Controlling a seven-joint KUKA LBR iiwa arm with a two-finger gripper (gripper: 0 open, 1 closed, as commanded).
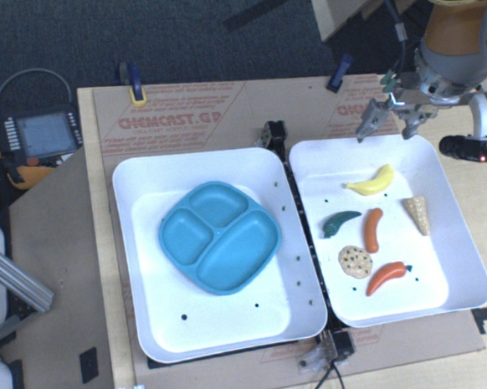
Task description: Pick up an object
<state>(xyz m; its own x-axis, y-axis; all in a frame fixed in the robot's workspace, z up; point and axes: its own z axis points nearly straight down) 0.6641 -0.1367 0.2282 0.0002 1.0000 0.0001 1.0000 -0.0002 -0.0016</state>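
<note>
— Where's your target?

— Any of six small things in the right bin [461, 294]. The yellow banana [372, 181] lies nearest me, toward the far rim. Below it sit the dark green pepper [340, 222] and the orange sausage [372, 230], close together, then the cookie [354, 261] and the red chili [386, 276], almost touching. The cone [418, 214] lies off by the right wall.

— And you?

— My gripper [393, 117] hangs above the far rim of that bin, fingers spread, nothing between them.

— What worries you?

— I judge crowding is the main risk. Coming down on the cookie, one finger could land on the chili and push both aside. The pepper and sausage look just as awkward. The banana is curved, so a pinch off its middle may squirt it out. The cone by the wall leaves little room for a finger.

— The blue plate [221, 247]?

— It lies in the left bin [146, 239], well apart.
</note>
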